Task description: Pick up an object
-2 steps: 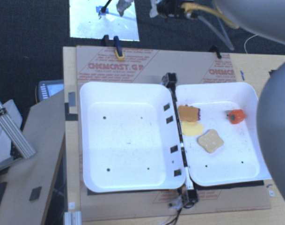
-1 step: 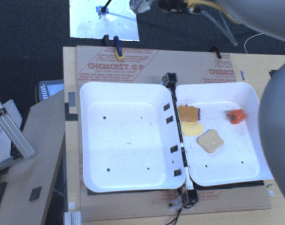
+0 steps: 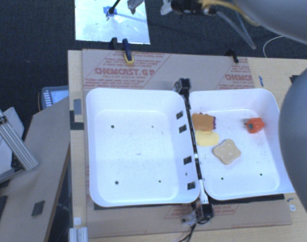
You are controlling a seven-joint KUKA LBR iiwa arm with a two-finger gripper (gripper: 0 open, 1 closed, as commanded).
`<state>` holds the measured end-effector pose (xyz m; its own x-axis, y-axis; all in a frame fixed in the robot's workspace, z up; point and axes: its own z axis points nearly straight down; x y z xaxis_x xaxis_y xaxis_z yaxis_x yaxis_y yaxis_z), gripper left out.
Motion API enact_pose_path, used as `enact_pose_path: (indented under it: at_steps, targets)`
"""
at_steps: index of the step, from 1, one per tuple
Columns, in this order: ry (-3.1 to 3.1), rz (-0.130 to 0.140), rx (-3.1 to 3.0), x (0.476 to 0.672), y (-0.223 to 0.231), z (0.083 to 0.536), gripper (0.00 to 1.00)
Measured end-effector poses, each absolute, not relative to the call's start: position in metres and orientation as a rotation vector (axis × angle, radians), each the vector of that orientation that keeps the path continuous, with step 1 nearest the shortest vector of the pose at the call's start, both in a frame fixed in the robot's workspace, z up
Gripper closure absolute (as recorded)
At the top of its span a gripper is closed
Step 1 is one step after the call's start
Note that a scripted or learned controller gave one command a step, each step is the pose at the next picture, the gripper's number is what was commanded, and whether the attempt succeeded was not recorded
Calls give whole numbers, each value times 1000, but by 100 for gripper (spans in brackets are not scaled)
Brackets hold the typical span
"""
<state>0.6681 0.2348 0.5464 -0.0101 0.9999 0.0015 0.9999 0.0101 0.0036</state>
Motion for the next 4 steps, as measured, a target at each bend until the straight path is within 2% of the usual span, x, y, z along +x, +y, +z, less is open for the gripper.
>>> enact_pose_path:
  at_steps: [1,2,3,4]
  targets:
    - [2235,10,2204,668,235,558,100]
    - [2237,8,2203,668,235,558,0]
    - [2240,12,2197,668,236,569,100]
    - [2225,-22,2228,666,188,264,100]
